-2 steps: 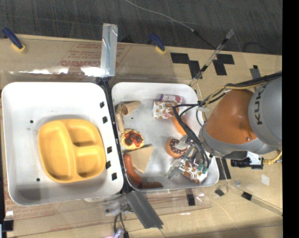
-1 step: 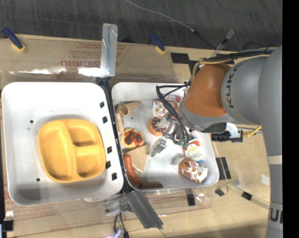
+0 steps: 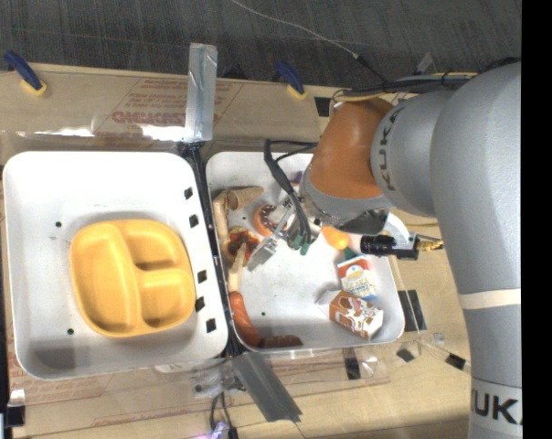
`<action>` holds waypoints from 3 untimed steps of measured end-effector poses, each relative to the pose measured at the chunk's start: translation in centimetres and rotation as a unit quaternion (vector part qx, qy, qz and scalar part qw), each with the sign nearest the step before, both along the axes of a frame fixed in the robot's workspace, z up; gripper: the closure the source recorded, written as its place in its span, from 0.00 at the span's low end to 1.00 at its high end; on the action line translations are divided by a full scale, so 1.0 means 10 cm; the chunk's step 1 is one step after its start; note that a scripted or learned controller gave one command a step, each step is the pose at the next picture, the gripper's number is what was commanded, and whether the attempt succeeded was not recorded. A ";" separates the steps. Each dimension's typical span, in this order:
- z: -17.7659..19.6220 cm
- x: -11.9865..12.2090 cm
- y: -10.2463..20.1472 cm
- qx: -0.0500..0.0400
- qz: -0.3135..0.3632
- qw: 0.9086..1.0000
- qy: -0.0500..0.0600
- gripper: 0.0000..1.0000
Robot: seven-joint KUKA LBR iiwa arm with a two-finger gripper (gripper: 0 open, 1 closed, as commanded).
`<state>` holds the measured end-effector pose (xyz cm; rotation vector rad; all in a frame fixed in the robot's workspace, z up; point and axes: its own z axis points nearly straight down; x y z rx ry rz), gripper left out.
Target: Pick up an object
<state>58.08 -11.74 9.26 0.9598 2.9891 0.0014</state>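
The arm [image 3: 395, 154] hides much of the right bin [image 3: 294, 314]; fingers [image 3: 262, 254] indistinct.

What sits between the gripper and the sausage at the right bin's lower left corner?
In the camera view, only bare white bin floor separates the gripper from the sausage.

The right bin [image 3: 258, 167] has bare floor at its middle, between the clutter along its left wall [image 3: 235, 236] and the cartons [image 3: 356, 295] at right; the arm [image 3: 413, 154] overhangs its upper half; the yellow tray [image 3: 130, 274] fills the left bin's [image 3: 38, 181] centre, margins free.
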 end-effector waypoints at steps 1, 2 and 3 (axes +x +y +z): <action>-0.02 -0.22 -0.05 0.000 -0.069 0.998 0.003 0.00; 0.10 -0.19 -0.06 -0.001 -0.066 0.998 -0.001 1.00; 0.86 0.55 0.23 0.000 -0.075 0.997 -0.003 1.00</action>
